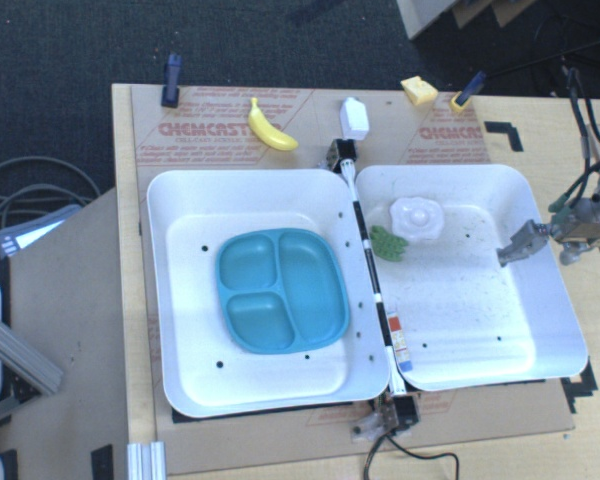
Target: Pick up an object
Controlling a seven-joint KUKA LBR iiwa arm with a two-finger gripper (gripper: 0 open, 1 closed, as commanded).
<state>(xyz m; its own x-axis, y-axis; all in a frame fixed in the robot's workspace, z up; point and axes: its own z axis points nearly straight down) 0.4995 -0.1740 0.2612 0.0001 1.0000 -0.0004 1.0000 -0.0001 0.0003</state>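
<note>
I have one fixed camera, set above the bench (130, 268) and looking down at a slant — far edge at the top of the frame, near edge at the bottom. It stands far enough off to take in both white bins: left bin (180, 368), right bin (540, 308). Dark floor fills the upper left — no second view.

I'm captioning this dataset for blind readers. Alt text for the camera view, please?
Two white bins sit side by side: the left bin holds a blue divided plate, the right bin a green object and a white object. The gripper reaches in from the right.
</note>
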